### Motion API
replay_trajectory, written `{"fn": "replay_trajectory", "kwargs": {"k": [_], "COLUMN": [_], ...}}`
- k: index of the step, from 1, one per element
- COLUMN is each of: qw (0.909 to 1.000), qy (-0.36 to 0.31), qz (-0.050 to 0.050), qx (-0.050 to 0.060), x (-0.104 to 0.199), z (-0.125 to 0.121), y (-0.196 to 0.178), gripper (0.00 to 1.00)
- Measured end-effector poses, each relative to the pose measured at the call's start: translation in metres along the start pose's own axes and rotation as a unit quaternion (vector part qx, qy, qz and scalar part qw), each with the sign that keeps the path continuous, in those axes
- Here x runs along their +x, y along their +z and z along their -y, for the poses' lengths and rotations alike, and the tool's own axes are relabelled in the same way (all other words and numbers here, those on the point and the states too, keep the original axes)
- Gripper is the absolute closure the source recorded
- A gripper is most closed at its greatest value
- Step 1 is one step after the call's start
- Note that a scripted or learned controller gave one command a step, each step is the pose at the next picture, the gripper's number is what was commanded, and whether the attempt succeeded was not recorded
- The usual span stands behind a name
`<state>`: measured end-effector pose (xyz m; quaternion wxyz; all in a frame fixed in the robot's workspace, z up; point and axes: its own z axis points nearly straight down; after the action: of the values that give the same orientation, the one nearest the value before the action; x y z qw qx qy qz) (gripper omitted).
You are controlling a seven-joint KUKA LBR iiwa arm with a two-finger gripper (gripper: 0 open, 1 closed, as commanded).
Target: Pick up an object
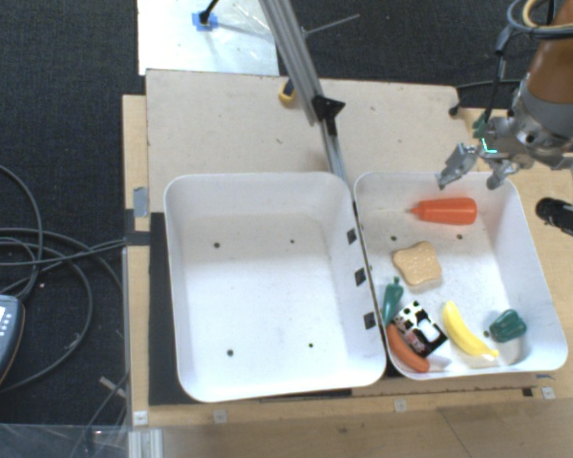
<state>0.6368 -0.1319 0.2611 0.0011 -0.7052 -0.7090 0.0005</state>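
Camera view: right bin (533, 246) holds carrot (446, 211), banana (466, 331).

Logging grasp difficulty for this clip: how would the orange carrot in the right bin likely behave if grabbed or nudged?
The carrot looks like smooth moulded plastic, so probably stiff, light and somewhat slippery. Lying on its rounded side on the bin floor, it may roll when nudged.

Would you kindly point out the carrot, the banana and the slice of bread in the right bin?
carrot (447, 211), camera view, middle of its orange body.
banana (467, 331), camera view, middle of its curve.
slice of bread (417, 263), camera view, centre of its face.
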Motion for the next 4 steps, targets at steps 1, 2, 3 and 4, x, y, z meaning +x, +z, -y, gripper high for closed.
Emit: {"fn": "replay_trajectory", "kwargs": {"k": [1,2,3,4], "qw": [1.0,1.0,1.0,1.0], "qy": [-0.001,0.002,0.002,0.002], "qz": [0.001,0.0,0.0,0.0], "qx": [-0.002,0.001,0.0,0.0], "x": [0.0,-0.007,-0.005,-0.004], "z": [-0.001,-0.001,0.0,-0.001], "y": [-0.002,0.058,0.1,0.141], "gripper": [0.0,0.0,0.0,0.0]}}
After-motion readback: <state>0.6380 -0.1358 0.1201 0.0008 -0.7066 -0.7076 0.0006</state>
